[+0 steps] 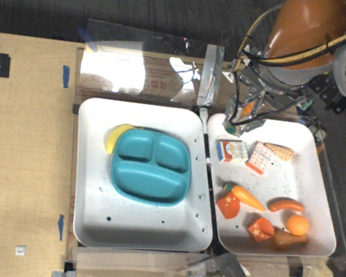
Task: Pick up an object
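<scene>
Orange is most of what I see of the arm from here, that big band up in the top right of the frame with cables looping under it. Below it the gripper (243, 121) hangs over the upper left corner of the right bin (322, 181), and honestly I can't tell if it's open or closed, or holding anything, since the wrist and wires sit right on top of it.

Just below the gripper there's a small white carton (233, 151) with red and blue print, and beside it to the right a red and white packet (260, 157) with a bread-looking piece (280, 152) touching its upper right side. Further down the bin, a carrot (246, 196) lies across a red pepper piece (228, 206). Lower right of the bin is a cluster: a sausage (285, 205), an orange (298, 225), a red chunk (261, 229) and a brown thing (288, 240) under the orange.

Left bin (89, 175) has a teal divided tray (151, 166) flat in the middle, with something yellow (116, 136) poking out from under its upper left edge.
</scene>
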`<state>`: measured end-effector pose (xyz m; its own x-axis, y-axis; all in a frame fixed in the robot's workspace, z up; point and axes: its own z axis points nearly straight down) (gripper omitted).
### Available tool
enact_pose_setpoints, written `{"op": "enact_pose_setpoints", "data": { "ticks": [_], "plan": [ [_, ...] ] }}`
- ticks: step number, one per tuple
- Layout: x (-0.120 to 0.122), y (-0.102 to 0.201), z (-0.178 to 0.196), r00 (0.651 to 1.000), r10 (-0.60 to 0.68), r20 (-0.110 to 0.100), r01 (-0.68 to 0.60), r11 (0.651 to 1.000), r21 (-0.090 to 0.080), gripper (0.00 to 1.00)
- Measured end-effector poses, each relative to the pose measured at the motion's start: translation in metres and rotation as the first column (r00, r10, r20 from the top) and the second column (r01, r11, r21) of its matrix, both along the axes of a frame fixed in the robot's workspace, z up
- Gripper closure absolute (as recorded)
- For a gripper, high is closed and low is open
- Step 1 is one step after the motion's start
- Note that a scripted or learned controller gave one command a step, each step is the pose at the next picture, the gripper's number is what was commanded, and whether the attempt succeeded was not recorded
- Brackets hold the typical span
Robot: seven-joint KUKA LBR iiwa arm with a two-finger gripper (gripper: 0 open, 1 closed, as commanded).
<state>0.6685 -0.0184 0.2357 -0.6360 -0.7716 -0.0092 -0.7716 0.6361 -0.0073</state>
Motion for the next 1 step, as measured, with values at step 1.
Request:
{"op": "enact_pose_setpoints", "data": {
  "ticks": [1],
  "plan": [
    [0.0,0.0075,0.022,0.969,0.248,0.001,-0.248,0.969,-0.002,1.0]
  ]
}}
